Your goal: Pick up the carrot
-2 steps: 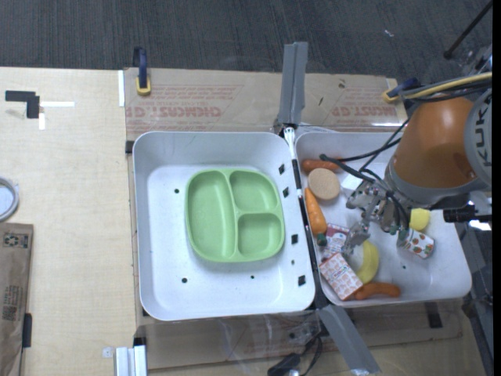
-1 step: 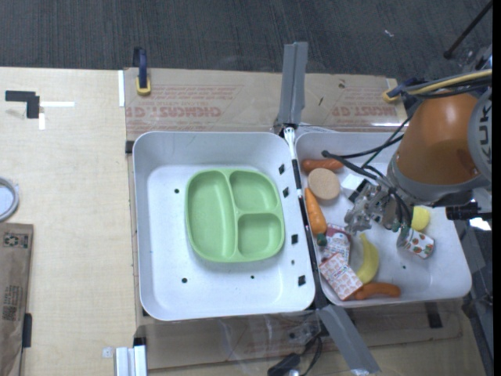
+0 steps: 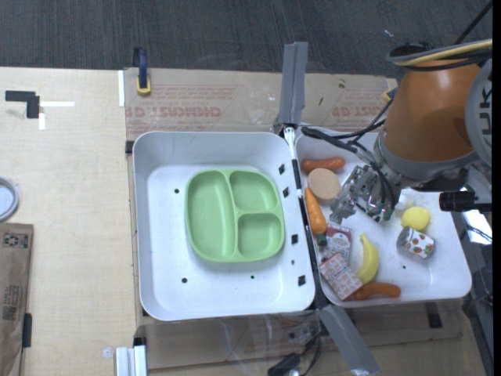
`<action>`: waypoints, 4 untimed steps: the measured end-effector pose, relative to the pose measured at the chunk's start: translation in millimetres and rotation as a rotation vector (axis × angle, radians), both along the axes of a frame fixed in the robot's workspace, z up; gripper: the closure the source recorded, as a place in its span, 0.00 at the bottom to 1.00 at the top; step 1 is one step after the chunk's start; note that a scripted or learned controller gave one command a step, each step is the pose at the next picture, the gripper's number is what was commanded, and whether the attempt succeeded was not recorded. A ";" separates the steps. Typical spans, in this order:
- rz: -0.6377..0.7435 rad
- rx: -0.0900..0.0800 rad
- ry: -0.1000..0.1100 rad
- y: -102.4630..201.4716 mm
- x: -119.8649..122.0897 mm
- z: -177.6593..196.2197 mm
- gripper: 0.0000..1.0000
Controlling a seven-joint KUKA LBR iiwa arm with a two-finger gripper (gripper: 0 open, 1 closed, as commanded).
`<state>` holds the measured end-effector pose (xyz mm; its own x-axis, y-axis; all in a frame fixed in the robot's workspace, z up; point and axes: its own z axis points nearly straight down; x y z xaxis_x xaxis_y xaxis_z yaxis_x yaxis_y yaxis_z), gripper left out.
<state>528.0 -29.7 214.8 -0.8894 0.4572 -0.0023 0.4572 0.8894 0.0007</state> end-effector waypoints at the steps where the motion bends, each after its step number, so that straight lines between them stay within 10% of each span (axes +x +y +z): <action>1: -0.058 0.000 0.003 58.5 -38.3 -3.8 1.00; 2: 0.195 0.000 0.001 59.3 1.2 -13.1 1.00; 3: -0.085 0.000 0.003 21.4 -37.0 8.9 1.00; 4: 0.209 0.000 -0.001 51.3 65.9 7.4 1.00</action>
